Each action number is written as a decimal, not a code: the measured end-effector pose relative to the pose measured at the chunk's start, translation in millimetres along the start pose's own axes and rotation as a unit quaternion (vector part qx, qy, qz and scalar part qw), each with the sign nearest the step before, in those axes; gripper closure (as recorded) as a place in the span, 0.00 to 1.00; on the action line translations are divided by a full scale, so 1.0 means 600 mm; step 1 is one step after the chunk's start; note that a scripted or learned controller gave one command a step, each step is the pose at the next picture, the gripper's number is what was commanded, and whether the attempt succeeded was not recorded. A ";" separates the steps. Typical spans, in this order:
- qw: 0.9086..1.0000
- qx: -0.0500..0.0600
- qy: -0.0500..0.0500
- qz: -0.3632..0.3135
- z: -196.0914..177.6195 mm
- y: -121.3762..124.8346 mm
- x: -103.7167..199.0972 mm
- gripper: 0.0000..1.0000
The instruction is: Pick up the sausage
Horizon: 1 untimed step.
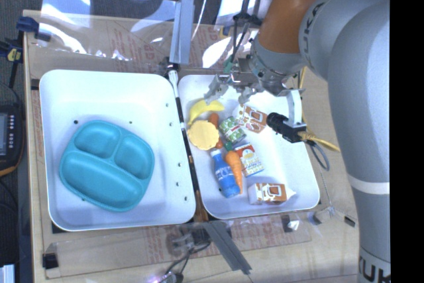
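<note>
The sausage (213, 119) appears as a small orange-brown piece in the right bin (301, 172), wedged between a yellow banana (204, 107) and a round yellow item (203, 134); most of it is hidden. My gripper (229, 91) hangs over the far end of that bin, just above and right of the banana. Its two fingers are spread apart, open, with nothing between them. The left fingertip (214, 87) is close to the banana's top.
Also in the right bin are a green carton (232, 130), red-and-white cartons (254, 119) (249, 160) (269, 193), a carrot (233, 161) and a blue bottle (225, 177). The left bin (59, 89) holds a blue divided plate (107, 164). A black cable fitting (281, 126) hangs beside the wrist.
</note>
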State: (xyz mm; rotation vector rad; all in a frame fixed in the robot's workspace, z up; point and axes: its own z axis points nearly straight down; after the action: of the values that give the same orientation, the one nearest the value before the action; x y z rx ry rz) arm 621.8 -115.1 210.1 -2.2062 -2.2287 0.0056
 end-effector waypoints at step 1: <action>0.999 0.000 0.000 -0.053 0.200 -0.090 -0.024 0.00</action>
State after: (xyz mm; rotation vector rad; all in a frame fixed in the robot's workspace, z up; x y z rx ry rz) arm 567.3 -129.8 90.5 -2.0866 -2.3424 0.0051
